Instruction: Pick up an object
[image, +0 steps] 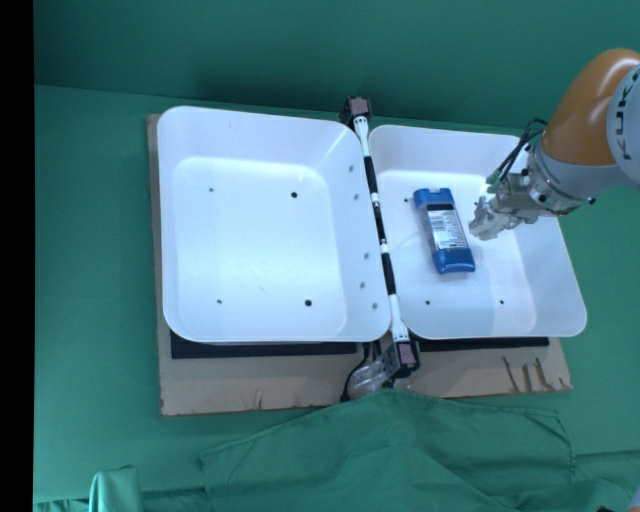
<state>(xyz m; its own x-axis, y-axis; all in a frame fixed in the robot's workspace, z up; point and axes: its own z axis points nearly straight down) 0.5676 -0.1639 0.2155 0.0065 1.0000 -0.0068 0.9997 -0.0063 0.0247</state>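
We saw two bins side by side on the tabletop (90, 250), left bin (200, 150) and right bin (540, 300), a rod (378, 225) running between them. A packet (443, 230) lay in the right bin, toward its left half. The hand (484, 222) hung just right of the packet, over the same bin. A cloth (400, 450) lay in front of both bins.

Counter (90, 250) covered in flat green cloth. A brown cardboard sheet (260, 395) lies on it, edges ragged at front. Loose crumpled green fabric (400, 455) bunched along near edge. Lighting even, bluish.
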